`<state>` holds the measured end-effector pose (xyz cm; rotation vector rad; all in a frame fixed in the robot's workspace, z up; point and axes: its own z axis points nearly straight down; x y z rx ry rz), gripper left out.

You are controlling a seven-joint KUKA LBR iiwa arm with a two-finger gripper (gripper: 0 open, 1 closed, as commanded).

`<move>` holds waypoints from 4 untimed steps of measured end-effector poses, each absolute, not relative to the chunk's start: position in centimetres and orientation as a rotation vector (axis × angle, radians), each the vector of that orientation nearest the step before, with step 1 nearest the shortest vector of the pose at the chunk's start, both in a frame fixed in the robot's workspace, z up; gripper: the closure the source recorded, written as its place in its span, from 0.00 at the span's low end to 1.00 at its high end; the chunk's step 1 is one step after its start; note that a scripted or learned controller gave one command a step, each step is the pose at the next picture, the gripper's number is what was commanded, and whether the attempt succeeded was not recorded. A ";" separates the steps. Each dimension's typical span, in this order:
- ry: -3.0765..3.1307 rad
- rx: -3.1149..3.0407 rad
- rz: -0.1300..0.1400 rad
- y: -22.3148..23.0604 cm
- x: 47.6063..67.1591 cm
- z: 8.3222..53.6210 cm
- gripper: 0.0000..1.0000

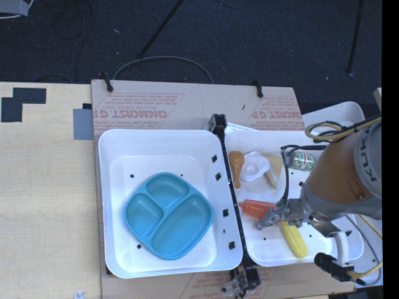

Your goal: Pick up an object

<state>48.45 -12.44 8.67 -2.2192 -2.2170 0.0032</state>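
Carrot, orange, toy-like, right bin, against the divider. Probably light, stiff, smooth and slippery; best taken across its middle. Gripper at its tip, grip state undeterminable. Yellow corn just beside.

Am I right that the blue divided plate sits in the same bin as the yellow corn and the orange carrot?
No. In the camera view the blue divided plate lies alone in the left bin; the yellow corn and orange carrot are in the right bin, by the tool.
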 end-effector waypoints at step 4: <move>-2.222 -2.219 0.001 -13.6 49.4 20.6 1.00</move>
